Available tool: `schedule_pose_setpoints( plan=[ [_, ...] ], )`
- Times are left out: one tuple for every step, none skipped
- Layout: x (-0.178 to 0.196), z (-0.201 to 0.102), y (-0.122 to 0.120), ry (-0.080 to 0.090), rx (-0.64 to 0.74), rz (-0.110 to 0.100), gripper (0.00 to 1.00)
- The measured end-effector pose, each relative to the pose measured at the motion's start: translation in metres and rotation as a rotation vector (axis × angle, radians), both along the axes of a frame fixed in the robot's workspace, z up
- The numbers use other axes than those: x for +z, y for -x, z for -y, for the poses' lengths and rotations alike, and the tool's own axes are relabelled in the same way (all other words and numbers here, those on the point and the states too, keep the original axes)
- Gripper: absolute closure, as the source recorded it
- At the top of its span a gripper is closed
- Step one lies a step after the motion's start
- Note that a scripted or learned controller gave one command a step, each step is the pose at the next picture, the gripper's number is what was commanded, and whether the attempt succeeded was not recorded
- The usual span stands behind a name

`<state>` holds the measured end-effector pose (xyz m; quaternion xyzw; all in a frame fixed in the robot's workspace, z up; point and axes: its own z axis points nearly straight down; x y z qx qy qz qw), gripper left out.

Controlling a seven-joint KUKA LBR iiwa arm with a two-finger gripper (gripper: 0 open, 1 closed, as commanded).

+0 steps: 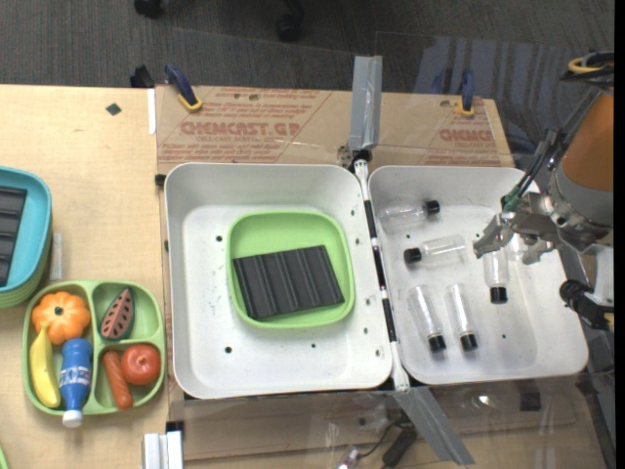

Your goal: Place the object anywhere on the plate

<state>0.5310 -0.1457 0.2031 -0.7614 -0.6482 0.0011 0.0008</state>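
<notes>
Right of the green plate (291,225), which sits in the left white bin (195,291) with a dark ribbed mat (288,281) on it, the second white bin (547,350) holds the task's things: clear vials with black caps. From the plate outward lie one vial (436,253) just past the divider, one (410,209) toward the back, two side by side (426,319) (459,316) toward the front, and a fifth vial (497,277) hanging upright farthest off. Over that far bin the gripper (508,240) sits, its fingers looking closed around the fifth vial's top, though the grip is hard to confirm. By my reading the pick is in hand; next comes a lift clear of the bin wall and a carry across to the plate. Beyond the plate's other side, on the desk (78,164), stands a green divided tray (146,306) of toy food.
</notes>
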Motion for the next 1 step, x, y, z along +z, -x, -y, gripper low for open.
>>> schedule_pose_setpoints(
  plan=[
    [0.0, 0.0001, 0.0, 0.0, 0.0, 0.0, 0.0]
  ],
)
